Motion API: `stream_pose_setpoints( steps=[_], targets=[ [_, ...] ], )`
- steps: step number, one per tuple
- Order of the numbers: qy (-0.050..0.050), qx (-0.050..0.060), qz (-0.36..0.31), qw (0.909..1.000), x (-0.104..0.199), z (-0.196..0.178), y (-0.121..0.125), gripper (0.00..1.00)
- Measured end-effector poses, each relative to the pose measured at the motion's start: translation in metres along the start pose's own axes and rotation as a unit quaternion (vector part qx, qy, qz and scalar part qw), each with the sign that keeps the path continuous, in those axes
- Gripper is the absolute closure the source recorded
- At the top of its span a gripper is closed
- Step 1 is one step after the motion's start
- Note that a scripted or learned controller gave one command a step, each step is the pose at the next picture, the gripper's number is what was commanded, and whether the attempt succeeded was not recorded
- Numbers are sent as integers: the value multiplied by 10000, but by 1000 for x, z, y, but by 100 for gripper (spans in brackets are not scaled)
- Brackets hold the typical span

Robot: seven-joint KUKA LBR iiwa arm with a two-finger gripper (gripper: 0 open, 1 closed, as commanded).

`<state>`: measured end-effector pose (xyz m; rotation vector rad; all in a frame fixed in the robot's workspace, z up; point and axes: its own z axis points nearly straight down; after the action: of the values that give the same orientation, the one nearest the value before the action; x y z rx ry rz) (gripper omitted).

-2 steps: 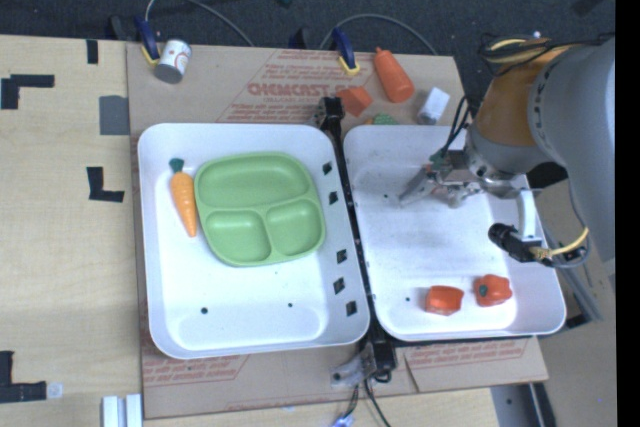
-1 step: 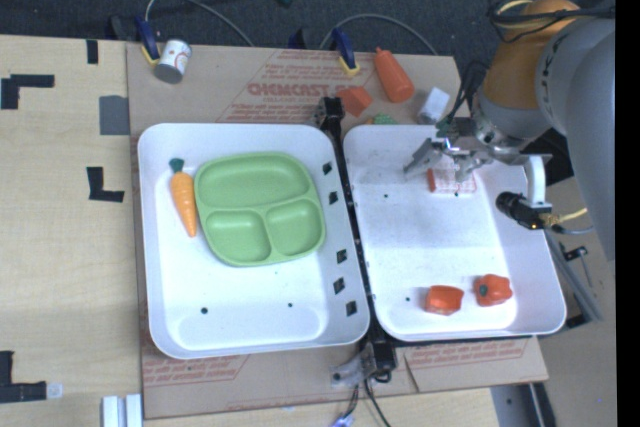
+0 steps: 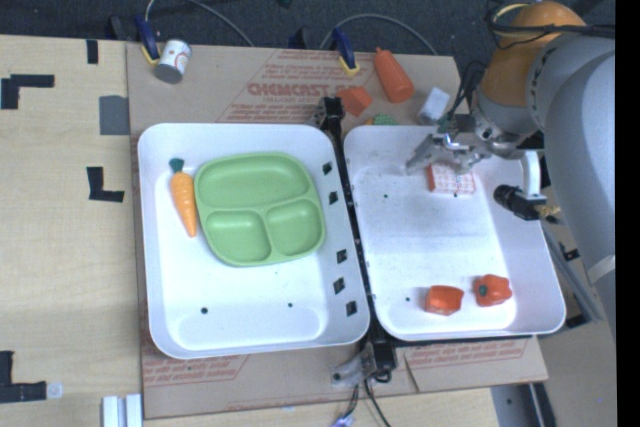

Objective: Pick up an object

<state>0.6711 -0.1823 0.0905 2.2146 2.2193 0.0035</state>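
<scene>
My gripper (image 3: 447,158) hangs over the back of the right bin (image 3: 400,235), its fingers spread open with nothing between them. Just below it on the bin floor lies a small red and white packet (image 3: 451,181), close under the fingertips. Near the front of the same bin sit an orange-red lump (image 3: 445,299) and a red pepper-like toy (image 3: 491,290), side by side. In the left bin (image 3: 160,245) a green divided plate (image 3: 262,208) lies flat, with a toy carrot (image 3: 184,201) just left of it.
Behind the bins on the cardboard lie an orange carrot-like toy (image 3: 393,76), a small orange piece (image 3: 356,100), a grey-white block (image 3: 435,102) and a white cylinder (image 3: 173,60). A black divider (image 3: 340,205) runs between the bins. The arm's grey body (image 3: 585,145) fills the right side.
</scene>
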Motion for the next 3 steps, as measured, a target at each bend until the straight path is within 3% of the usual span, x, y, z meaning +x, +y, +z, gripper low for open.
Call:
stream_pose_setpoints(
  steps=[1, 2, 3],
  targets=[
    [-40, -49, -13, 10000, -1, -13, 2, 100],
    [-40, -52, -16, 10000, -1, -13, 3, 0],
    [-61, -67, 5, 10000, 8, -4, 2, 0]
  ],
)
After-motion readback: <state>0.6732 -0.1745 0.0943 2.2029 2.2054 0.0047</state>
